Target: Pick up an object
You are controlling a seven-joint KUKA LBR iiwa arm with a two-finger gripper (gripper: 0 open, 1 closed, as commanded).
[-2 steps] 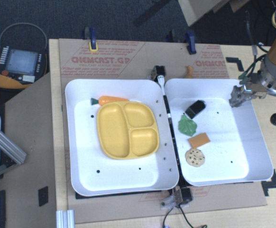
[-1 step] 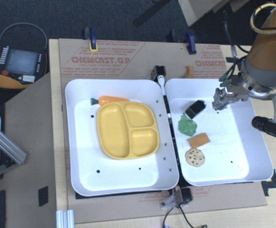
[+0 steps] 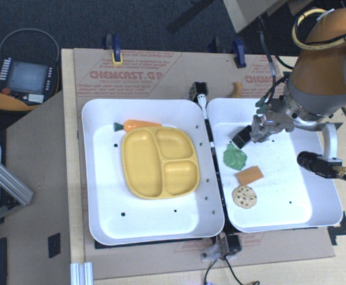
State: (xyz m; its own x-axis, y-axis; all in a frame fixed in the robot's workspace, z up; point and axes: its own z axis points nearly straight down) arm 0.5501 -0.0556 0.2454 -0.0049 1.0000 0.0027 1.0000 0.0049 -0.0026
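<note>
Gripper point(image 3: 257, 132) is seen over the right bin point(image 3: 315, 209), upper middle; finger state cannot be told. Nearest target, the green leafy piece point(image 3: 234, 157), lies just below-left of it, beside the orange slab point(image 3: 249, 175) and cookie point(image 3: 244, 196). A centred descent is advised, with the slab avoided.

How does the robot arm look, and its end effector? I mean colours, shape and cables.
The arm is rounded, with a large orange section and grey metal below it. Thin black and pale cables loop around the top and run down to the end effector, a small grey metal block with dark parts.
</note>
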